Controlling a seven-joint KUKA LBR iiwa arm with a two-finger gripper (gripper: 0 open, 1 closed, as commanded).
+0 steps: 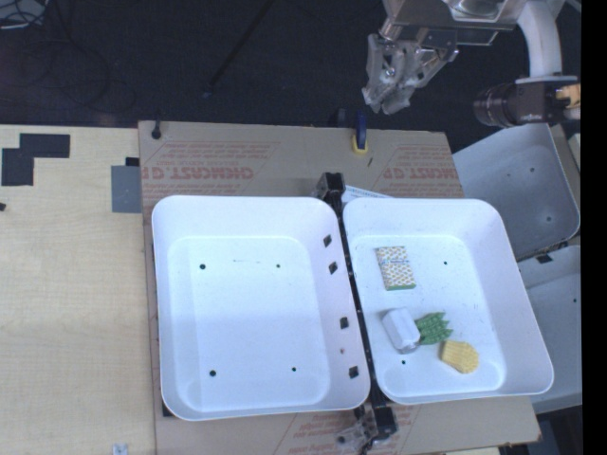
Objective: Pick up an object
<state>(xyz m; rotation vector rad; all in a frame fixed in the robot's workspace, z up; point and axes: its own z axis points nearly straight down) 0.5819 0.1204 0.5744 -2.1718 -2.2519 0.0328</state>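
Note:
In the right bin [493, 245] lie a patterned rectangular packet [395, 266], a small white can on its side [400, 330], a green leafy piece [432, 327] touching the can, and a yellow lump [459, 355] nearer the front. My gripper [386, 91] hangs high above the bench's far edge, well beyond the bins and clear of every object. Nothing is between its fingers.
The left bin [180, 254] sits beside the right one, joined by a black clip strip [341, 292]. Brown cardboard [247, 164] lies under both bins. A small blue and yellow post [360, 136] stands on the cardboard's far edge below the gripper.

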